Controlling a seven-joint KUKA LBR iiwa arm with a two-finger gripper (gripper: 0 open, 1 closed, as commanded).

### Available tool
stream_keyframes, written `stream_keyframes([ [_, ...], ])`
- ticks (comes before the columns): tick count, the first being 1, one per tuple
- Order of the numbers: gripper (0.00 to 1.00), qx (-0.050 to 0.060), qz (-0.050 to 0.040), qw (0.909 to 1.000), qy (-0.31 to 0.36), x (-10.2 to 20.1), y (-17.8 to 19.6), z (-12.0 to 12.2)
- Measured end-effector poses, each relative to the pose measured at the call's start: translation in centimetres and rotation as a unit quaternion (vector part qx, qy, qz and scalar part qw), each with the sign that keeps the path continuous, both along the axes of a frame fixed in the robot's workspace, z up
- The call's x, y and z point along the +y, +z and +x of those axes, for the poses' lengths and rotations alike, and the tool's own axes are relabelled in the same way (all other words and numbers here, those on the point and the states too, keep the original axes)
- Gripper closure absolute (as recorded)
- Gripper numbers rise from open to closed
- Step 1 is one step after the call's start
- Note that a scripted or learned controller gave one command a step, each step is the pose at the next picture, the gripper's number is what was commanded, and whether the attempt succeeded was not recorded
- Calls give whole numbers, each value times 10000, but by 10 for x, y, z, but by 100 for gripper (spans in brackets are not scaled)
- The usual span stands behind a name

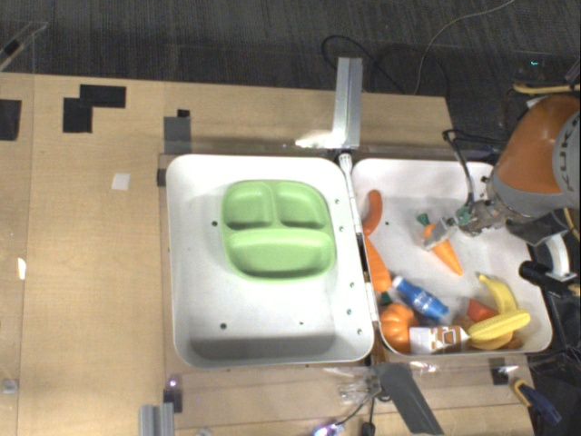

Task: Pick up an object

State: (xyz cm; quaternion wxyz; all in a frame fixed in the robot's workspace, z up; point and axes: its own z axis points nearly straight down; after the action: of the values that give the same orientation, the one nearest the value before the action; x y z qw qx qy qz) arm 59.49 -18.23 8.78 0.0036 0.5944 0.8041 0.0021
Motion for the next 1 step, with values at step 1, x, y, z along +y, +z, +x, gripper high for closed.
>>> stream_keyframes([
  [1,100,-16,16,10000,12,1,9,3],
])
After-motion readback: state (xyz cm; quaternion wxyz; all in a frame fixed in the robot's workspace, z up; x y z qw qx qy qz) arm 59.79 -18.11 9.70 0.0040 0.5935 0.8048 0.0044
